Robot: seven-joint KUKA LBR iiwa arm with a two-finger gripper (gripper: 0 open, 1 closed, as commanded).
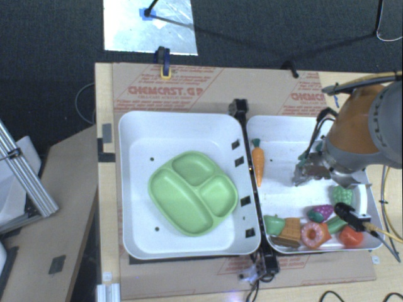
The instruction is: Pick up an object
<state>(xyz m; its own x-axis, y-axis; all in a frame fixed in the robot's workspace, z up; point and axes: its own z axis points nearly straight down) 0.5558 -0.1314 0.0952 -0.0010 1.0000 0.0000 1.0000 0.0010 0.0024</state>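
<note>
Dark carpet surrounds a bench (189, 90) lined with printed cardboard, and on it sit two white bins side by side. Left bin (135, 137) carries a green divided plate (192, 192) and nothing to grab. Right bin (283, 128) is where the action is: a carrot (257, 162) lies along the left wall, apart from the rest, and a heap crowds the near edge, with a green piece (274, 223), a brown wedge (290, 231), a pink donut (312, 234), a purple item (321, 213) and a red one (352, 236).

And the arm (362, 131) is in from the right, the gripper (308, 172) low over the bare middle of the right bin, above the heap and well right of the carrot. Fingers? Too blurred and shadowed to tell whether they are spread or together, and nothing shows between them.

Risk from here, as I judge it: dropping straight down means closing on bare floor. Going for the heap, the pieces touch one another, so a finger may land on a neighbour and shove the target aside. The carrot hugs the wall, leaving little room for a finger.
</note>
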